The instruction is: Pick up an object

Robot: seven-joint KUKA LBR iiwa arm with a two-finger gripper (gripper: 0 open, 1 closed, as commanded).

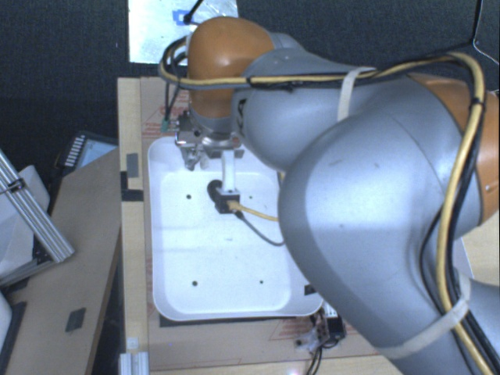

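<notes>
The right side of the camera view is taken up by the grey arm (375, 201), its bulk laid across the bench from the right, with a yellow cable (312, 76) strung along it. Beneath it, the white bin (195, 287) is seen on the wooden bench (129, 209), its floor bare but for small dark dots. At the bin's far end, the orange band (223, 49) is topped over the wrist, and the gripper (207, 158) is hung low over the bin floor. Whether it is spread or closed cannot be told. No object for picking can be made out.
</notes>
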